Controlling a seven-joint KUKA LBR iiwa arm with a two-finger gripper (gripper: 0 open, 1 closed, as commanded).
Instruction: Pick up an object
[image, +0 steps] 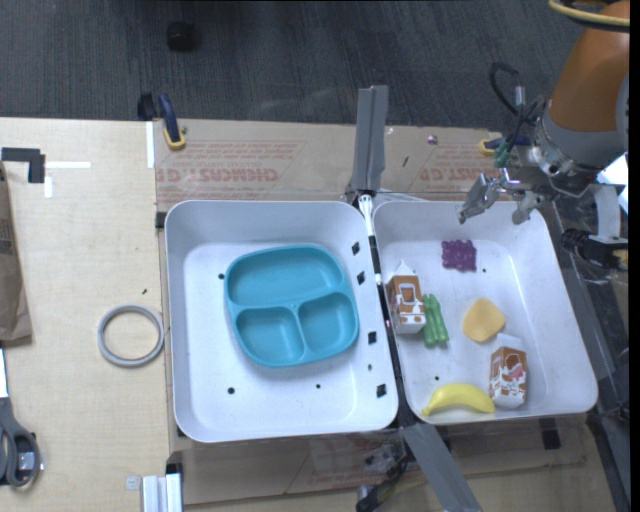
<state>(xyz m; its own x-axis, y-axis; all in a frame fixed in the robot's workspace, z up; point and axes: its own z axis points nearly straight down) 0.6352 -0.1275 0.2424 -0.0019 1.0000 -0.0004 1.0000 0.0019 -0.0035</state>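
Note:
The right bin (555, 275) holds a purple grape bunch (459, 254), a small milk carton (405, 301) with a green vegetable (434, 320) beside it, a yellow wedge (483, 320), a second carton (508, 376) and a banana (460, 400). My gripper (499, 203) hovers over the bin's far edge, up and to the right of the grapes. Its two fingers are spread apart with nothing between them.
The left bin (190, 300) contains a blue divided tray (290, 303). A metal divider post (370, 140) stands between the bins at the back. A grey ring (131, 334) and scissors (15, 450) lie on the bench to the left.

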